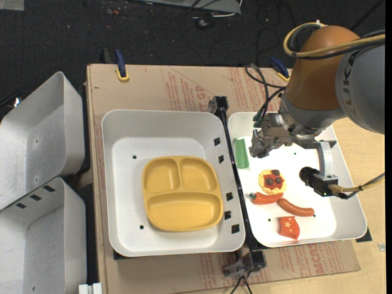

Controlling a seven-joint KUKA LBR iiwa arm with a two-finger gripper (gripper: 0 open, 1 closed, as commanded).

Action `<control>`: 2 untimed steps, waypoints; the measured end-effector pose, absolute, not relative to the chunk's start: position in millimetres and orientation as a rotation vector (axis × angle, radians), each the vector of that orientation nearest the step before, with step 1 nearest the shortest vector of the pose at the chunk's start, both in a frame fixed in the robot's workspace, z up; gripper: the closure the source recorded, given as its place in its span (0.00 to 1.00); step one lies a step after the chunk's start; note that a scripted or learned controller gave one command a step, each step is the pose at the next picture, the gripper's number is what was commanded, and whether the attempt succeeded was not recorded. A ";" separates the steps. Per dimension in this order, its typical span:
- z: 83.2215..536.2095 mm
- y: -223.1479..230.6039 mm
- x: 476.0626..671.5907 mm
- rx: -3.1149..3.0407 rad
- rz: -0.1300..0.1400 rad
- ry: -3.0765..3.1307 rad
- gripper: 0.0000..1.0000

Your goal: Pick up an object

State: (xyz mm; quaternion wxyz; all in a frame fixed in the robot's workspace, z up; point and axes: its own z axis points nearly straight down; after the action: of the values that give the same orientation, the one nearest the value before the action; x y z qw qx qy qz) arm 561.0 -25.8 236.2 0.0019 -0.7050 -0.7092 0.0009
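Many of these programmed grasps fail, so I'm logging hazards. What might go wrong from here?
The small toys lie crowded: pizza slice, red chili and sausage nearly touch, so the gripper may nudge neighbours or grab two. The green piece hugs the right bin's wall, leaving little finger room.

A yellow divided tray (182, 193) sits in a white bin (116, 130). The other white bin (349, 222) holds a green block (241, 153), red pepper (266, 198) and reddish-brown sausage (296, 209).

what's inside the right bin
The right bin holds a green piece, a pizza slice toy, a red chili, a sausage and a strawberry. The arm covers its far end.
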 end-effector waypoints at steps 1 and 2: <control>229.4 22.5 550.1 -2.211 0.002 -2.227 1.00; 236.3 73.2 536.0 -2.210 0.000 -2.229 1.00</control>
State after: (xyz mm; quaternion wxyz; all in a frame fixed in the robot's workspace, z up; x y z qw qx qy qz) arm 536.0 73.2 236.3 0.0015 -0.7041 -0.7101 0.0001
